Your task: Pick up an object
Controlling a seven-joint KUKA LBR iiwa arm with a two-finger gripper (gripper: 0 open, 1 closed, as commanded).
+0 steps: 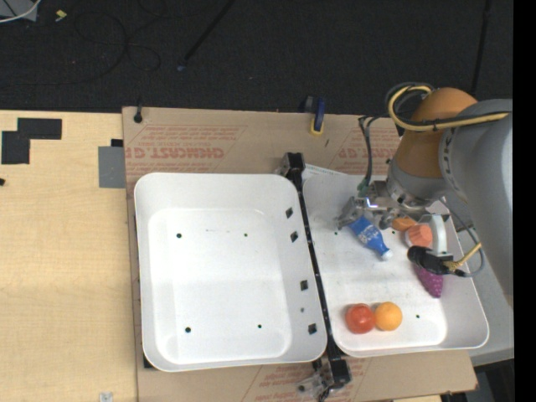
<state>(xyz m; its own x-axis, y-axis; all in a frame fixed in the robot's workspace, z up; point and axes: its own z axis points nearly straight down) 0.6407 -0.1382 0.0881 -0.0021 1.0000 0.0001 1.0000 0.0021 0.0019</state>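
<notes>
Gripper (366,210) low in the right bin (469,329), fingers' state unclear, just above a blue tube (370,235), red ball (360,318) and orange ball (388,316) nearer the front rim

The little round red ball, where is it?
The small round red ball lies in the right white bin, near its front edge, touching the small round orange ball on its right.

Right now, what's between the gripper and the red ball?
In the camera view, the blue tube lies just below the gripper; from there down to the red ball the right bin's floor is bare.
</notes>
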